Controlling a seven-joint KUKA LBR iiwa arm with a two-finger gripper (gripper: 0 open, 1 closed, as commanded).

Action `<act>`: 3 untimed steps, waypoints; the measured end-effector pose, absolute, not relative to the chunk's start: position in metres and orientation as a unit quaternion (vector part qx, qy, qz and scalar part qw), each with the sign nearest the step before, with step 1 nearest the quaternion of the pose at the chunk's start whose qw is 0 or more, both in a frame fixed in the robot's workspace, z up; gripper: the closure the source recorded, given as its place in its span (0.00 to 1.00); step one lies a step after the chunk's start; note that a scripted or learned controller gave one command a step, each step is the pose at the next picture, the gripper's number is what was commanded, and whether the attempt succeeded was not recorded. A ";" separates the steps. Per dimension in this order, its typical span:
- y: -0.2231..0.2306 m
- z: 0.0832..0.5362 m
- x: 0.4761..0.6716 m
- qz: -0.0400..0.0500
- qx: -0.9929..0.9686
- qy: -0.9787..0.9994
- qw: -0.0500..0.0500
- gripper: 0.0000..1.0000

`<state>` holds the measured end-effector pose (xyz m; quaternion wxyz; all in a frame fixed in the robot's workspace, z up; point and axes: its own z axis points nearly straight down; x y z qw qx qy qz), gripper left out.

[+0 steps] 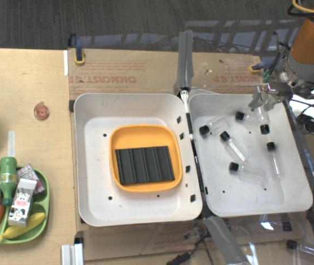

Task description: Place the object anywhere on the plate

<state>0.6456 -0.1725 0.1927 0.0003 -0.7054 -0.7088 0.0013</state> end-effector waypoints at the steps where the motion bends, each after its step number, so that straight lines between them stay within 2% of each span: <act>1: -0.223 0.160 0.659 0.000 -0.591 -0.806 -0.001 1.00; 2: -0.222 0.265 0.660 0.000 -0.516 -0.856 -0.002 1.00; 3: -0.222 0.394 0.660 0.000 -0.452 -0.892 -0.001 1.00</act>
